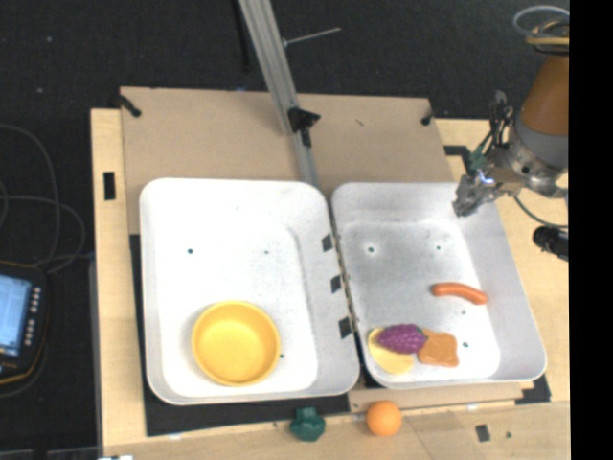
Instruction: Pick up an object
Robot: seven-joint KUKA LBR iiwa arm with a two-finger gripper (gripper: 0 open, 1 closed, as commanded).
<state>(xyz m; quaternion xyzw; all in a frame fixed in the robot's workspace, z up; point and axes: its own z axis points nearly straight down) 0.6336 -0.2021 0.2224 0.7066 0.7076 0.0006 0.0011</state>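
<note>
The hand (472, 196) hangs at the right bin's (402, 218) far right corner; whether it is open or closed I cannot tell. The orange sausage (459, 292), purple grapes (400, 337) and toast (440, 350) crowd the near wall, so a descent there risks striking the rim. Mid-bin offers room.

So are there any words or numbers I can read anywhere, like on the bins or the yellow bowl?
None can be read.
Left bin, right bin, yellow bowl: plain, no print.
Screen at the left edge: lit, but too small and blurred to tell whether it shows any text.
Gripper: no label visible.
</note>
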